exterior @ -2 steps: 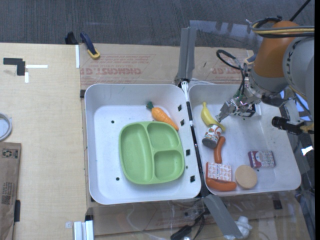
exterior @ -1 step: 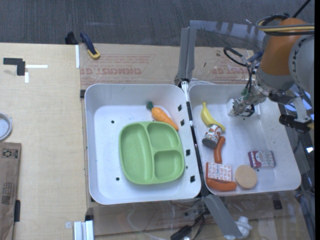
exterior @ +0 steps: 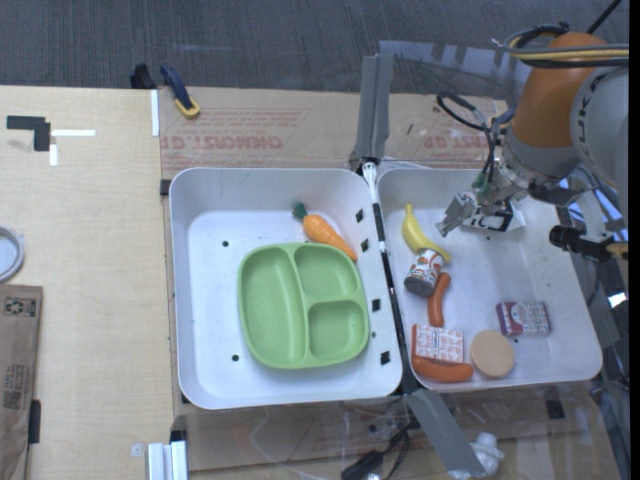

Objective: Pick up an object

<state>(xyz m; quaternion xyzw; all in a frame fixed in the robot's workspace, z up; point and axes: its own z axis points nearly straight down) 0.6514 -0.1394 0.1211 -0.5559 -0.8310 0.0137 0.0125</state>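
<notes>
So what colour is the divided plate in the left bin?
Light green. The three-compartment plastic plate shows plainly in the camera view, beside an orange toy carrot.

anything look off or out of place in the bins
One thing: the toy carrot lies in the left bin half propped on the back rim of the green divided plate, tilted rather than flat in a compartment. In the right bin the banana and other items lie loosely.

Fixed overhead camera — slanted down on bins (exterior: pixel 190 268).

Pale wooden bench (exterior: pixel 80 228), grey floor (exterior: pixel 300 18)
</notes>
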